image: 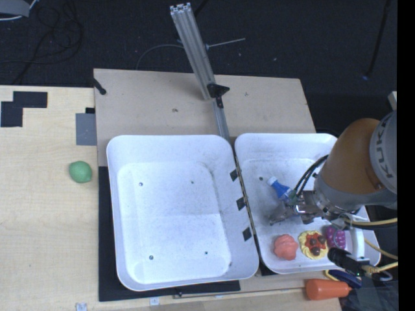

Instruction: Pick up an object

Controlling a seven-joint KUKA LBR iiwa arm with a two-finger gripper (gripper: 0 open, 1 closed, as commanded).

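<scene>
The arm (353,164) reaches into the right bin (259,149), and the tool (285,214) is low over the bin floor. I cannot tell its state, because it is small and dark here. A blue object (279,188) lies just behind the tool, very near it. A pink lump (284,246) lies in front of the tool, and a yellow piece (314,243) with red spots and a purple piece (336,236) lie beside the lump. The left bin (120,149) is to the tool's left. A green ball (80,172) rests on the desk (39,238), far to the left of the tool.
</scene>
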